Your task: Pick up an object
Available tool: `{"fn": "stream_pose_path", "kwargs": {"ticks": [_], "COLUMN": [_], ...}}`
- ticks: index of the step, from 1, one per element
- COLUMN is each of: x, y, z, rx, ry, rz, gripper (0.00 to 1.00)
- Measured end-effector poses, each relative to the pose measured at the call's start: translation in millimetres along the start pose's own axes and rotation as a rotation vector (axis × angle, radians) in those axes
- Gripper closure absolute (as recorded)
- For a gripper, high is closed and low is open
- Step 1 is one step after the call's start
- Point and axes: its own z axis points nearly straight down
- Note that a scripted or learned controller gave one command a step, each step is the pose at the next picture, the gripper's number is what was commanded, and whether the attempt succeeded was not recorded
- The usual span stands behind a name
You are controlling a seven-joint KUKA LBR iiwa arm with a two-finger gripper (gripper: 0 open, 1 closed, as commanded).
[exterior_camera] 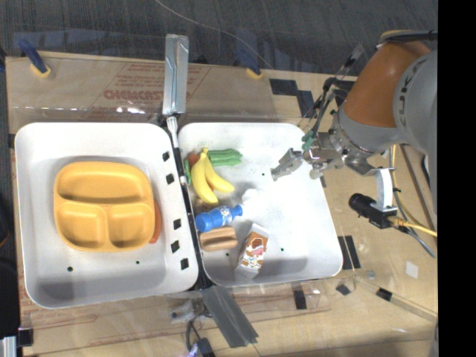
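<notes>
The right bin holds a yellow banana, a green pepper-like piece, a blue bottle, a hot dog bun and a small brown carton, all along its left and front side. My gripper hangs over the bin's right half, well to the right of the banana. Its fingers point left and down, and nothing lies between them.
The left bin carries a yellow divided tray. A metal divider bar runs between the bins at the back. Cables and a black fitting lie right of the right bin.
</notes>
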Motion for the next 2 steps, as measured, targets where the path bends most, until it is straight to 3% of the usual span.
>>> {"fn": "stream_pose_path", "kwargs": {"ticks": [1, 2], "x": [0, 56], "y": [0, -13], "z": [0, 124], "rx": [0.000, -0.003], "ry": [0.000, -0.001], "rz": [0.000, 0.049], "gripper": [0.00, 0.00]}}
